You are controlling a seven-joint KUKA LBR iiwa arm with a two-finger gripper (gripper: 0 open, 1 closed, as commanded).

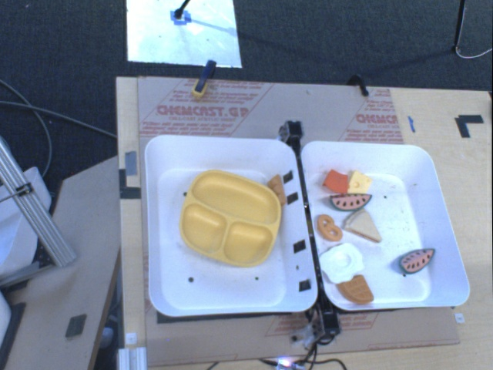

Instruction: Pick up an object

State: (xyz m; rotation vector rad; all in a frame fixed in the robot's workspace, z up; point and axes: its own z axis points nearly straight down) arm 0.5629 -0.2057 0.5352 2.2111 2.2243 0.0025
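Two shallow white bins sit side by side on a bench [431, 102]. The left bin [166, 168] holds a yellow divided tray [229, 216], with a small brown toy piece [277, 188] just beside the tray's right edge. The right bin [439, 230] holds toy foods: an orange block [336, 181] touching a yellow cheese piece [359, 181], two watermelon slices [350, 202] [417, 260], a pretzel [329, 227], a sandwich wedge [362, 226], a fried egg [341, 261] and a brown cookie [357, 290] nearest. The claw's state cannot be told.
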